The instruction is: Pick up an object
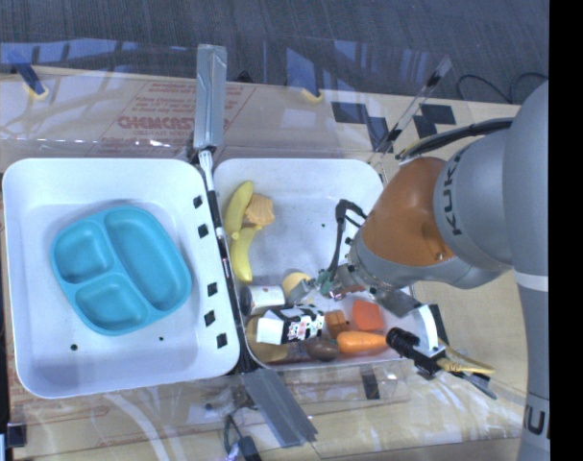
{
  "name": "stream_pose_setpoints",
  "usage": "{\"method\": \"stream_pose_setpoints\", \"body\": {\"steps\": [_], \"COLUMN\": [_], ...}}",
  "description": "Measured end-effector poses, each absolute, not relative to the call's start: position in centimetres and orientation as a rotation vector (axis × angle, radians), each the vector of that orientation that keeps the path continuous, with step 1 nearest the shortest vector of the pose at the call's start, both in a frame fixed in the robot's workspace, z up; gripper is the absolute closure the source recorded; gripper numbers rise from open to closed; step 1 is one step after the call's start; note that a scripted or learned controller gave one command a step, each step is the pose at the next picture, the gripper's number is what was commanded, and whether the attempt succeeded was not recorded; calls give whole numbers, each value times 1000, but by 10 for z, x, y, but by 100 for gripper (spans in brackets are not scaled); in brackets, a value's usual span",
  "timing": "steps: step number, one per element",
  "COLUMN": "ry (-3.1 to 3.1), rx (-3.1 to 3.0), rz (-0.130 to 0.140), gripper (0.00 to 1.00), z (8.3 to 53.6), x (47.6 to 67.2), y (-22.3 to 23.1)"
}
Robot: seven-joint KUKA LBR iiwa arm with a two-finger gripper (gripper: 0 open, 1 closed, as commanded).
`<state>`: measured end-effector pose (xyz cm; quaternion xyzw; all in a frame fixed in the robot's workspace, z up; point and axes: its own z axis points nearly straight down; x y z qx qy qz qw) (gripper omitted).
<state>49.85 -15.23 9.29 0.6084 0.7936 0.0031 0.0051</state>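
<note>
We see the gripper (337, 281) lowered over the right bin (301, 176) beside the banana (239, 229), probably seeking toys; its closure is unclear.

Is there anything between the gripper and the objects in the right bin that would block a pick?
Nothing visible blocks it. The gripper is already low among the pile in the right bin, beside the orange carrot and the banana.

You see the gripper (331, 283) low in the right bin (301, 176), perhaps touching the food pile.
</note>
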Motion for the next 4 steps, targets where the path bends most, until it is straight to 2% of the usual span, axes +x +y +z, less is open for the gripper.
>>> {"method": "stream_pose_setpoints", "body": {"steps": [1, 2, 3, 4], "ry": [2410, 2557, 2488, 2611], "rx": [2021, 1831, 1920, 1757], "rz": [-2, -1, -3, -3], "gripper": [0, 0, 0, 0], "z": [89, 90, 90, 120], "x": [585, 525, 584, 530], "y": [-118, -125, -149, -126]}}
